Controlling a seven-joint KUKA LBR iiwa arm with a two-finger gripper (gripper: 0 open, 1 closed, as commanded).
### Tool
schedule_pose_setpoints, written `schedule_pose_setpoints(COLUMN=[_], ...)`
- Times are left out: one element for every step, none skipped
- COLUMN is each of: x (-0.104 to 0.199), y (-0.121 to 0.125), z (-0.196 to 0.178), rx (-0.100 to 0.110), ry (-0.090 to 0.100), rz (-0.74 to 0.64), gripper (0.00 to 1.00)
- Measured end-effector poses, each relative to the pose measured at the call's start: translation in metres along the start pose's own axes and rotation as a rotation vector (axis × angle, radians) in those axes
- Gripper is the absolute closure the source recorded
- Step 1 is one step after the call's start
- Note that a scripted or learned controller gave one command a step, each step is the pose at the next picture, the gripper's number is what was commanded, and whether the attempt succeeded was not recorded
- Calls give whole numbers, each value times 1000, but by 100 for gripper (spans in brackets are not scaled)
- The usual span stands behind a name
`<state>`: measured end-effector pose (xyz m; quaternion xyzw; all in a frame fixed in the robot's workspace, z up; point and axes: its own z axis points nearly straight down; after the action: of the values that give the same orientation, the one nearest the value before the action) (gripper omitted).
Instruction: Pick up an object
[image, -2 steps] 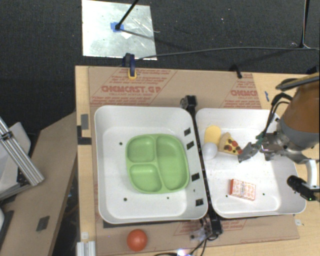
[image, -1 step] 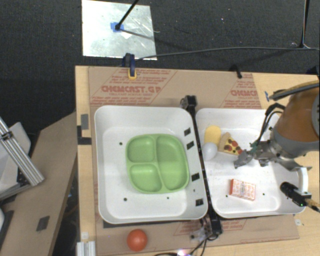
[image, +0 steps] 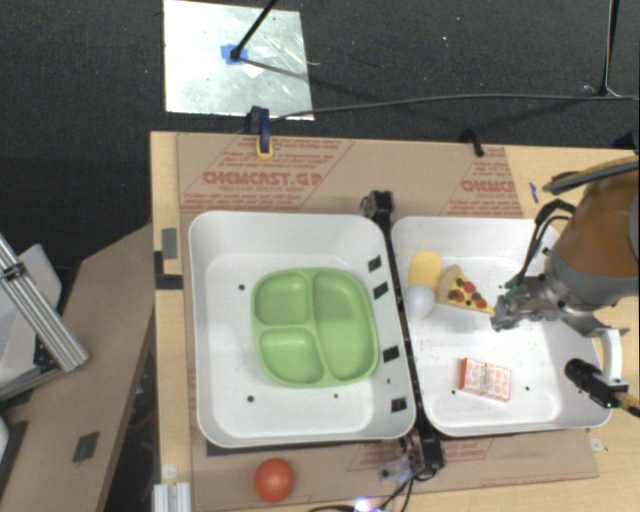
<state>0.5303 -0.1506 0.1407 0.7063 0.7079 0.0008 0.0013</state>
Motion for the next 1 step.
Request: schedule_pose_setpoints(x=[2], y=[-4], z=[-62], rx=[-4], ry=[-1], rz=[-2], gripper=[100])
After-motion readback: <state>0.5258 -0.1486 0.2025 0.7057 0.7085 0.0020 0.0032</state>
